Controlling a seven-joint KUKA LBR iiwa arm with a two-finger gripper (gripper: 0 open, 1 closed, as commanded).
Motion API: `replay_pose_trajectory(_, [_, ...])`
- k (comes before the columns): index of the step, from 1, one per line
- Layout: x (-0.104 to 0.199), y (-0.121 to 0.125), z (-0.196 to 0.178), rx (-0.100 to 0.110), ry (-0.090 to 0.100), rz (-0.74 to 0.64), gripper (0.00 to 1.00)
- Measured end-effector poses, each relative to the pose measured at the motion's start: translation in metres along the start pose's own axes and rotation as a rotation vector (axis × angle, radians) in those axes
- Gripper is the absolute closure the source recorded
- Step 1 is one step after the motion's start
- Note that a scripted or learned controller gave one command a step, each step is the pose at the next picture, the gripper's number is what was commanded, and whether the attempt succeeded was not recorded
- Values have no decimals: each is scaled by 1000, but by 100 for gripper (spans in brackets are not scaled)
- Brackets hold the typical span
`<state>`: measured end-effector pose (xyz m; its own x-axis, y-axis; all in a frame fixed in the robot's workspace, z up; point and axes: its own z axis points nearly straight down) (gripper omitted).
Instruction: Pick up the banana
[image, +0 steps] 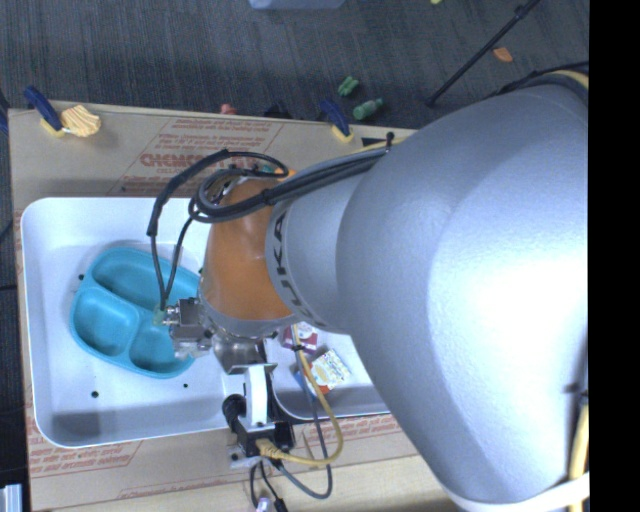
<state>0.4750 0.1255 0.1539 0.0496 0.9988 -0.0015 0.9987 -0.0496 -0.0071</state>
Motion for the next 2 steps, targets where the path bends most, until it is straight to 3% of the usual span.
replay_pose_trajectory(1, [69, 0, -40, -2, 0, 47, 100])
replay_pose_trajectory(2, [-40, 2, -50, 1, 0, 319, 100])
